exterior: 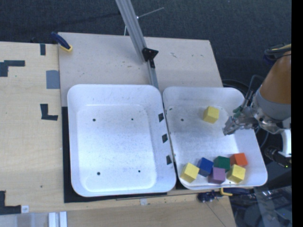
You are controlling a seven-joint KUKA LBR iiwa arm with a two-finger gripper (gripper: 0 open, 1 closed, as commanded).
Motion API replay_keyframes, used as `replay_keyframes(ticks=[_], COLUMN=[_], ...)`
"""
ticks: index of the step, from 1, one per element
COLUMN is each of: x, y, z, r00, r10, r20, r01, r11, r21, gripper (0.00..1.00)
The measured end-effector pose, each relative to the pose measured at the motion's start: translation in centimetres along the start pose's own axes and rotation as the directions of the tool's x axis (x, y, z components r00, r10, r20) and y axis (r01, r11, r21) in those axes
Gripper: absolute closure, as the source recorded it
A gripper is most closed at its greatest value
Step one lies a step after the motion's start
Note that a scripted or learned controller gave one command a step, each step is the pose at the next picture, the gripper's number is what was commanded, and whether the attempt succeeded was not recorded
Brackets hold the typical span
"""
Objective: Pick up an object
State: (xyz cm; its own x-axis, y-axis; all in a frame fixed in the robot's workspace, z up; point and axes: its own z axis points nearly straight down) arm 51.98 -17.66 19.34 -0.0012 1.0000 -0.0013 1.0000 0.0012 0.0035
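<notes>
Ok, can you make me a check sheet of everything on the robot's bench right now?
Surface: wooden bench with two white bins, the left bin and the right bin, side by side.
Job's things: in the right bin, one yellow cube alone; near the front edge a cluster of yellow, blue, purple, green, orange and another yellow.
Clutter: blue-yellow clamp at the bench's back corner.
Gripper: gripper over the right bin, beside the lone cube, holding nothing seen.
Cables: dark cable behind the arm.
Surroundings: slanted metal pole; dark floor.

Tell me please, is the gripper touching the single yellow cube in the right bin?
Apart. In the camera view the gripper sits to the right of the lone yellow cube, with a strip of bare white floor of the right bin visible between them.
</notes>
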Motion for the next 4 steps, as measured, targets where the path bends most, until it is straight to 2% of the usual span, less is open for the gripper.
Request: replay_keyframes(ticks=[1,2,4], x=[0.6,5.2,15.0], y=[-0.3,1.2,5.7], z=[-6.0,-4.9,-6.0], r00=[1.000,1.000,1.000], r10=[-0.001,-0.004,-0.005], r20=[0.000,-0.002,-0.003], r01=[0.001,0.004,0.005], r11=[1.000,1.000,1.000], r21=[-0.002,0.005,0.003], gripper=[1.00,1.00,1.00])
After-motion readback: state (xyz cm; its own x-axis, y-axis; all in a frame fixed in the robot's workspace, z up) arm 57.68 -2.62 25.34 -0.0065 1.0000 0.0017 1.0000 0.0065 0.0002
